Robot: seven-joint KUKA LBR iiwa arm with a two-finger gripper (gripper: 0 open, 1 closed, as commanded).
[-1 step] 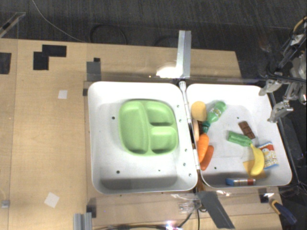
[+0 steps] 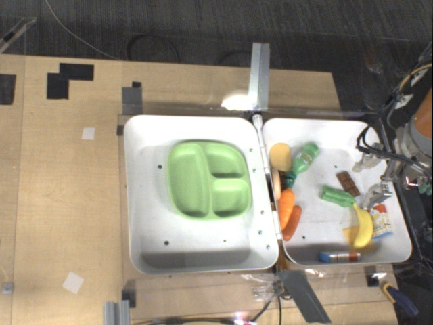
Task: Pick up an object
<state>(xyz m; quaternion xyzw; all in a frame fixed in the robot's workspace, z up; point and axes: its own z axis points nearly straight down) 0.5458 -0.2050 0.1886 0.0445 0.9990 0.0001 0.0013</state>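
**Tool low over the right bin, banana closest**

The tool [image 2: 377, 196] sits near the right wall of the right bin [image 2: 318, 252], beside the banana [image 2: 360, 229]; from this slanted view I cannot tell how it is set, and nothing is visibly held. The banana lies just below it, resting against a small packet [image 2: 381, 223] at the bin's edge. Just to the tool's left are a green cylinder [image 2: 337, 196] and a brown bar [image 2: 347, 181].

Since any object will do, the banana looks like the best candidate: it is nearest and thick enough to pinch. A good grasp would probably come straight down across its narrow width, clear of the packet and the bin wall, so that neither is caught.

Farther left, against the divider, carrots [image 2: 288, 212], a yellow round fruit [image 2: 280, 156] and a green bottle [image 2: 302, 158] crowd together and look harder to separate. A marker [image 2: 338, 256] lies by the near wall. Beyond the divider, the left bin [image 2: 145, 175] holds a green compartment tray [image 2: 207, 179]. Both bins sit on a pale wooden worktop [image 2: 61, 202], with dark carpet [image 2: 169, 12] beyond.
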